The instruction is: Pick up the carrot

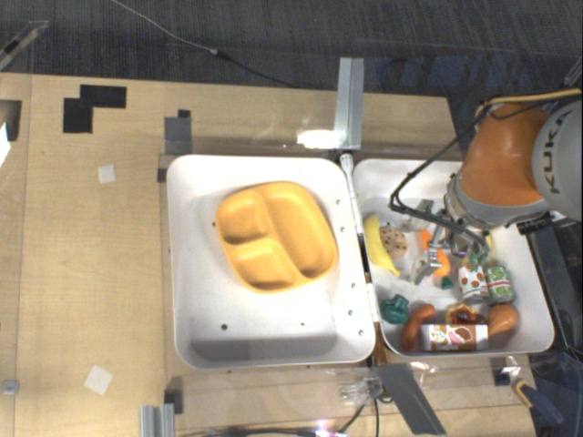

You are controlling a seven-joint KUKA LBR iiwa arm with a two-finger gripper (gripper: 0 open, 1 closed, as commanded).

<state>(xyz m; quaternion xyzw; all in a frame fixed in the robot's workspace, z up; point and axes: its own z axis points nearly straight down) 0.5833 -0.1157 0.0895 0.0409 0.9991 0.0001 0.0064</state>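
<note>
Reaching from the right, the gripper [435, 260] is lowered at the carrot [438, 254] in the right bin [543, 321]; whether anything is held by the fingers cannot be told.

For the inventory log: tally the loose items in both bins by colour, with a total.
Left bin:
Yellow: 1, divided plate

Right bin, what can be made out:
Yellow: 1, banana
Orange: 1, carrot
Green: 1, toy
Red-brown: 2, sausages

Total: 6

The arm [519, 167] is cut off by the right edge. The carrot [438, 255] is partly covered by the gripper [435, 260], and whether it is gripped cannot be told. The small items [474, 285] beside it are too blurred to be named.
</note>
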